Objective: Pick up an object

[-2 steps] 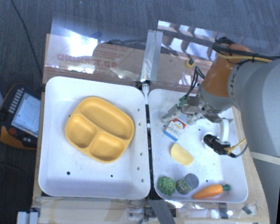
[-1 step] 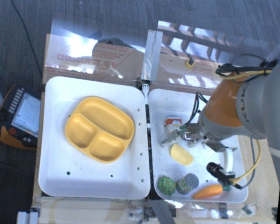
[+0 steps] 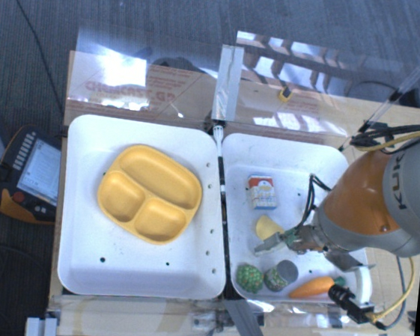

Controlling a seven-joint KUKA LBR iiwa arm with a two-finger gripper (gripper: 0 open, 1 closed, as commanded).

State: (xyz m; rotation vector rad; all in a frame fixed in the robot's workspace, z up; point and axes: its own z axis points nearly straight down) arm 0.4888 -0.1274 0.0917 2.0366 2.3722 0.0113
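The tool [image 3: 275, 241] is hovering with fingers narrowly parted, holding nothing, beside the pale yellow wedge-shaped block [image 3: 266, 227] lying in the right white bin [image 3: 300, 153]; probably light, stiff, smooth; grip its flat sides.

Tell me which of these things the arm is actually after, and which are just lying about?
Part of the job, in the right bin:
pincer
yellow wedge
small carton
green ball
grey round piece
carrot

Just lying about:
yellow divided plate in the left bin
handheld controller on the floor
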